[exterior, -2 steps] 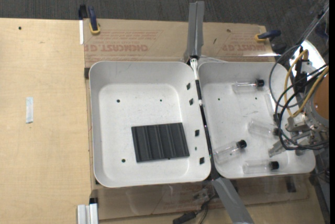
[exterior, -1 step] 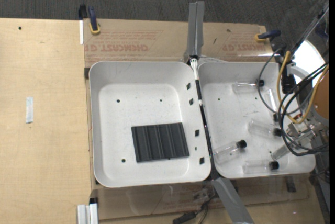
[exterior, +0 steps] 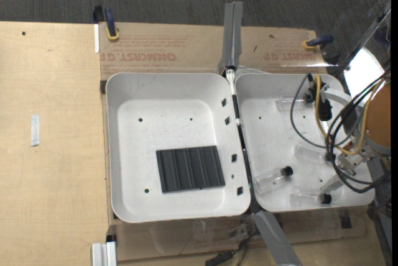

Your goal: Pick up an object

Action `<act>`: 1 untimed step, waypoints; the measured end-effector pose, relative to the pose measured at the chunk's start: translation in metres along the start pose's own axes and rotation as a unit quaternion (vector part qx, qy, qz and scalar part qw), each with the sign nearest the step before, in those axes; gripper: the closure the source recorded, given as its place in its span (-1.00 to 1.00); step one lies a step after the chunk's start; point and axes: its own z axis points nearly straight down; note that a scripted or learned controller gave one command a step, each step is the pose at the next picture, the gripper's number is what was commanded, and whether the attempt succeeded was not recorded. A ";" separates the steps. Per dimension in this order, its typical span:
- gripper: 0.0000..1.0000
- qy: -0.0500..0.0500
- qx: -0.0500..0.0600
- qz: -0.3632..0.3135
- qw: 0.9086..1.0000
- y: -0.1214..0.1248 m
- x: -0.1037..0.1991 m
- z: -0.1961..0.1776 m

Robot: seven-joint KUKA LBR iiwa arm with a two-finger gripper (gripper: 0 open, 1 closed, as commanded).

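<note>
A black ribbed rectangular pad [exterior: 189, 169] lies flat in the left bin [exterior: 124, 94], towards its front. In the right bin [exterior: 261, 91] lie several small clear vials with black caps: one [exterior: 277, 176] near the front left, another [exterior: 311, 198] by the front wall, and a faint one [exterior: 306, 153] in the middle. My gripper [exterior: 341, 165] hangs low over the right bin's right side, partly masked by looping cables. It sits just right of the middle vial and above the front one; nothing shows held in it.
The arm's orange band [exterior: 380, 125] and its black and yellow cables [exterior: 323, 109] crowd the right bin's right half. A grey post [exterior: 232, 35] rises behind the divider between the bins. Clamps [exterior: 109, 25] hold cardboard at the back.
</note>
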 end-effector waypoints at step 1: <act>-1.00 -0.005 -0.003 -0.117 0.993 -0.003 0.010 -0.009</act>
